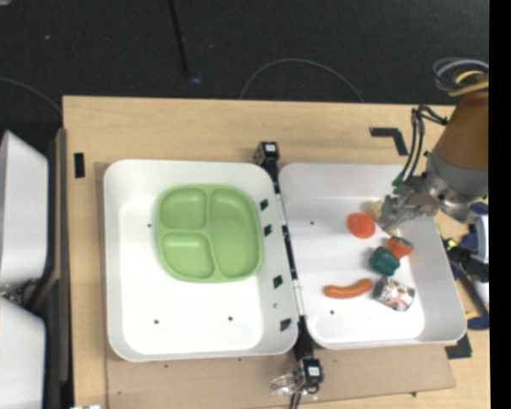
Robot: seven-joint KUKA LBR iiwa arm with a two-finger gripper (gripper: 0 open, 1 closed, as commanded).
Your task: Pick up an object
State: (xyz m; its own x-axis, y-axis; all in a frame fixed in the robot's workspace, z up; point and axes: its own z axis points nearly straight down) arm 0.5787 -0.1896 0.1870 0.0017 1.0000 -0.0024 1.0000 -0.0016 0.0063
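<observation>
step: I'm on approach, nothing lifted | gripper (392, 214): right of frame, low in the right bin (324, 194), grip state unreadable | target: orange ball (361, 225) just beside it | next: centre over ball, descend

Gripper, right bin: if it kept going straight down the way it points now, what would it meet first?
Probably the bin floor just right of the orange ball, or the ball's edge. The gripper points down beside it; depth is unclear from this slanted view.
</observation>
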